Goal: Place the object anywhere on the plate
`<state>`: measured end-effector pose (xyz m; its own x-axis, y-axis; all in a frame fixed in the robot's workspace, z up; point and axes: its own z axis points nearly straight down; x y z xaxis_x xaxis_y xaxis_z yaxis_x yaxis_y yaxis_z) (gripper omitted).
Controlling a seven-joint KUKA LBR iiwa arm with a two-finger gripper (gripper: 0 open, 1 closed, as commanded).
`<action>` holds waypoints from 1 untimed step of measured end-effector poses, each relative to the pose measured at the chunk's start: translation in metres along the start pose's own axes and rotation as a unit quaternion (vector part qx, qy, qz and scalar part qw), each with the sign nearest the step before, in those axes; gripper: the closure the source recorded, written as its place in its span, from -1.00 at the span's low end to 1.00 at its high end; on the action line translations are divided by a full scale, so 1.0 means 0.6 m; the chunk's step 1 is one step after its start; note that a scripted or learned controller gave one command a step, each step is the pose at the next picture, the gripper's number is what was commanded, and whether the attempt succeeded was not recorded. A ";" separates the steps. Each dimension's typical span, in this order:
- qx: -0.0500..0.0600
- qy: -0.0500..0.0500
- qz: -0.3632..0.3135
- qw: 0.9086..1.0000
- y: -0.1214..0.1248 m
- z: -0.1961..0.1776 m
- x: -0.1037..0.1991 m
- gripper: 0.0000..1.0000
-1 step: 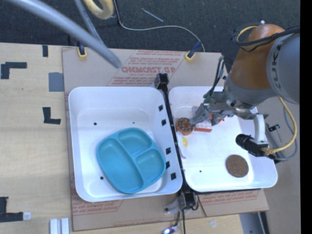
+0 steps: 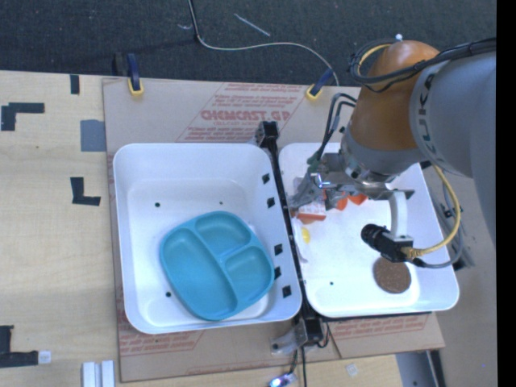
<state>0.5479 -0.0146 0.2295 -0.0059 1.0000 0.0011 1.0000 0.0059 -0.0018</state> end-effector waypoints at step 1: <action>0.001 0.000 0.000 1.000 -0.017 0.020 0.084 1.00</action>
<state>0.5376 0.0356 0.2173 -0.0063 1.0000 0.0013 1.0000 0.0063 -0.0038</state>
